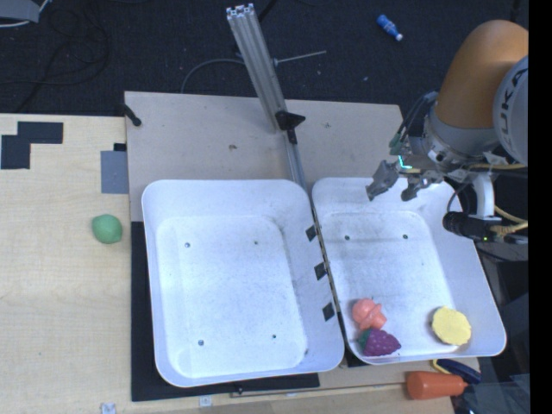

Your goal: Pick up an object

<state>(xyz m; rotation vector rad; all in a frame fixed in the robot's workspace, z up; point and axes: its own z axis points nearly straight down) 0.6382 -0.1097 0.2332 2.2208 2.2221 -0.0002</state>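
My gripper (396, 188) hangs over the far edge of the right bin (405, 231), its two dark fingers spread open with nothing between them. Well below it, at the bin's near end, lie a pink-orange toy (369, 312), a purple grape bunch (380, 343) touching it, and a yellow round piece (451, 326) toward the near right corner.
The left bin (228, 283) sits beside the right one, joined by black clips. A green ball (108, 228) rests on the wooden bench at left. An orange object (435, 385) lies outside the right bin's near edge. A metal rail (263, 63) slants up behind the bins.
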